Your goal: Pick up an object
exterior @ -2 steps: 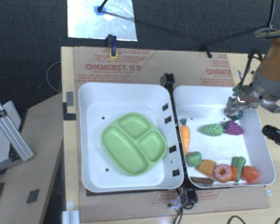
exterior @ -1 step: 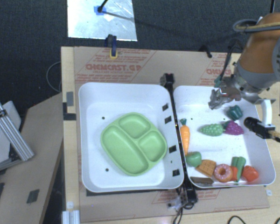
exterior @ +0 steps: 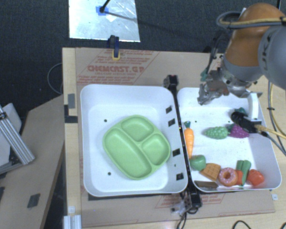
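Observation:
My gripper [exterior: 206, 97] hangs over the far part of the right bin [exterior: 214, 112], above bare white floor, with nothing visible between its fingers. Toy food lies nearer the front of that bin: an orange carrot [exterior: 188, 139] by the left wall, a green bumpy vegetable [exterior: 216, 132], purple grapes [exterior: 239, 130], a green pepper [exterior: 197, 162], a waffle-like cracker [exterior: 211, 171], a pink donut [exterior: 227, 176], a green piece [exterior: 243, 168] and a red tomato [exterior: 255, 177]. All of them sit well below the gripper in the view.
The left bin [exterior: 93, 128] holds a green divided plate [exterior: 136, 147]. A black divider with clips [exterior: 174, 123] runs between the bins. A foil sheet [exterior: 104, 13] lies beyond the bench.

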`<state>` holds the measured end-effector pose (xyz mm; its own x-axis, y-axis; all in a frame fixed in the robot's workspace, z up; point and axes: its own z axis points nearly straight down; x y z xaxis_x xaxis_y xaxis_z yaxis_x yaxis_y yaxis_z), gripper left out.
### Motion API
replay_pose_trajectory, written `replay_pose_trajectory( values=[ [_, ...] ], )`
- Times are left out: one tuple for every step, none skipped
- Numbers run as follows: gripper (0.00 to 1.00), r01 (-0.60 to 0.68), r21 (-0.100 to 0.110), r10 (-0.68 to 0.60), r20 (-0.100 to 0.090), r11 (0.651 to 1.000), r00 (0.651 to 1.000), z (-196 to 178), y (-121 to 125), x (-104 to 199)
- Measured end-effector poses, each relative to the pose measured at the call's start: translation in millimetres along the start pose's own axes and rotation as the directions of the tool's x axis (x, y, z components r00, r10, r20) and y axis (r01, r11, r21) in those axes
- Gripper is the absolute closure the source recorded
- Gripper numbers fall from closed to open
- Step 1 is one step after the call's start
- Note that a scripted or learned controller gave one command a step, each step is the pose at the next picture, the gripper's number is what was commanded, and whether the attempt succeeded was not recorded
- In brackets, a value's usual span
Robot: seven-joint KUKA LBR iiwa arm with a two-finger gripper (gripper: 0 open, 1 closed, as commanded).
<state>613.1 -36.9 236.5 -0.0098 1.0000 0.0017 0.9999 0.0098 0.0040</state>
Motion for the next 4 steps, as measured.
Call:
replay_pose_trajectory(
  values=[
    [1.0, 0.0, 0.003, 0.0, 0.0, 1.0, 1.0, 3.3, -1.4, 55.3],
    [1.0, -0.003, 0.001, 0.003, 0.002, 1.0, 1.0, 13.1, 24.2, 91.1],
    [1.0, -0.004, 0.001, 0.004, 0.001, 1.0, 1.0, 5.7, 22.5, 92.3],
    [1.0, -0.004, 0.001, 0.004, 0.002, 1.0, 1.0, 6.9, 23.0, 98.0]
  ],
)
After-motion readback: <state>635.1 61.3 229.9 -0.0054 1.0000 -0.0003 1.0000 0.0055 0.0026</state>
